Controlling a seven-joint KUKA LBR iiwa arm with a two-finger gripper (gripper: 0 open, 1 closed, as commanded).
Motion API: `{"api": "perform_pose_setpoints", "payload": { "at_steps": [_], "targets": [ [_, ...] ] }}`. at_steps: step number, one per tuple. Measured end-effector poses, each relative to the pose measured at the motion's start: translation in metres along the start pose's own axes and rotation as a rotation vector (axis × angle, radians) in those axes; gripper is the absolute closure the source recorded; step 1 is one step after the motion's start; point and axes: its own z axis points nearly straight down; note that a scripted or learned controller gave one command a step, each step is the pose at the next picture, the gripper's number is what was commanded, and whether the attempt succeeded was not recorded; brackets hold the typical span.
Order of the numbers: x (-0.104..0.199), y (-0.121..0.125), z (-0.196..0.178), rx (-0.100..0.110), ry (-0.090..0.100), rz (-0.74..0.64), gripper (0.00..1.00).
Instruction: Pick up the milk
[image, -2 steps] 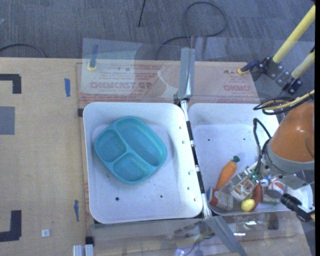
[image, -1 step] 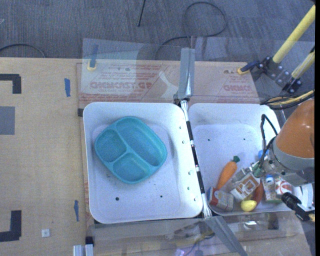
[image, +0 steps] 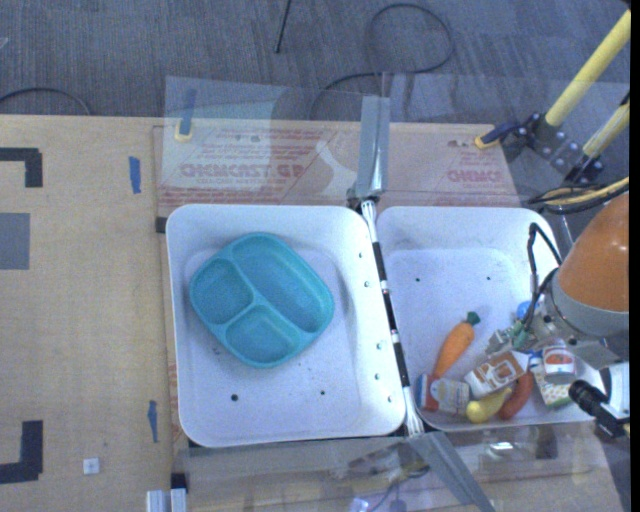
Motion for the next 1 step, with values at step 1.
{"api": "perform_pose_setpoints", "payload": {
  "at_steps": [1],
  "targets": [
    [0.0000,-0.0002,0.0001,0.001,0.001,0.000,0.00]
  ]
}}
